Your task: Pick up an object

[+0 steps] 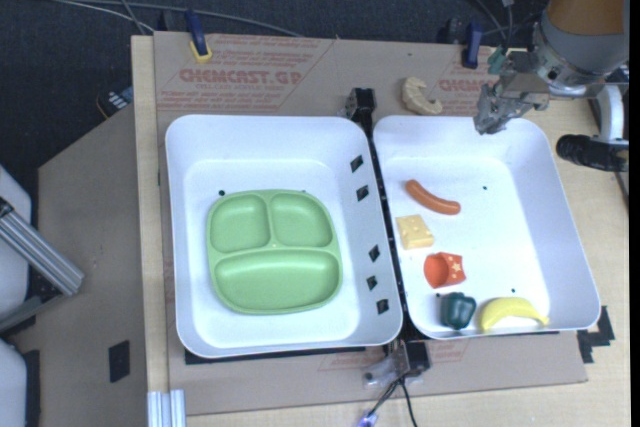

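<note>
The right bin (pixel 520 170) holds several toy foods: an orange sausage (pixel 432 198), a yellow cheese block (pixel 415 231), a red piece (pixel 444 269), a dark green pepper (pixel 458 311) and a yellow banana (pixel 512 313). My gripper (pixel 493 118) hangs over the far rim of the right bin, up and to the right of the sausage, with nothing seen between its fingers. The left bin (pixel 185 215) carries a green divided plate (pixel 272 250).
A tan lumpy object (pixel 421 95) lies on the cardboard behind the bins, left of the gripper. Black clips (pixel 360 101) sit along the seam between the bins. Blue clamps (pixel 198 37) hold the cardboard's far edge. Cables run across the dark floor behind.
</note>
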